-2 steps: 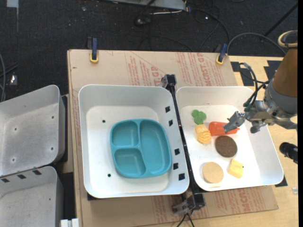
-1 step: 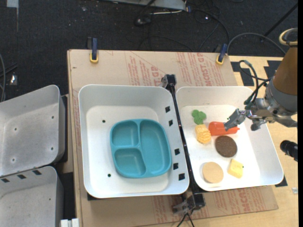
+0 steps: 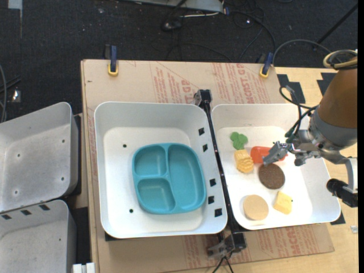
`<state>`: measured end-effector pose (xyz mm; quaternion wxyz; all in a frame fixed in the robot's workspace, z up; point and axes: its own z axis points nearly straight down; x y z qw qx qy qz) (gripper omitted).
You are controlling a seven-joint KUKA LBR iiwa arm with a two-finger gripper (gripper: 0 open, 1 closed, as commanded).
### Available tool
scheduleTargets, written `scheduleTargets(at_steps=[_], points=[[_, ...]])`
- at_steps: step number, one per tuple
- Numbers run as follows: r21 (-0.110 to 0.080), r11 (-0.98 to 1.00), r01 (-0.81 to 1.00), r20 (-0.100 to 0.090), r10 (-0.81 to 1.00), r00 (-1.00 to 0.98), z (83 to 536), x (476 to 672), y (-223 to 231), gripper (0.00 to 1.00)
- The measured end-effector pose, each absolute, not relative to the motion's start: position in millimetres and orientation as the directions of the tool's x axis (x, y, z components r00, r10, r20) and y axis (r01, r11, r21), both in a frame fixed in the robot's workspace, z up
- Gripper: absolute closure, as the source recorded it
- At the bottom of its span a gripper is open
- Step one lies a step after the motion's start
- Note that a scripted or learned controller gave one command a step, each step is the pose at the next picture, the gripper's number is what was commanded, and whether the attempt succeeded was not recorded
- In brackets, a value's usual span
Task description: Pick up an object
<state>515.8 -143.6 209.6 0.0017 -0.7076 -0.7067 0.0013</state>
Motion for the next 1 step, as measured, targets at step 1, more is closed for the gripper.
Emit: scheduleTargets(at_steps=[1], points=[[-0.004, -0.001, 1.0, 0.001, 1.0, 0.001, 146.3, 513.2, -141.0, 0.0]])
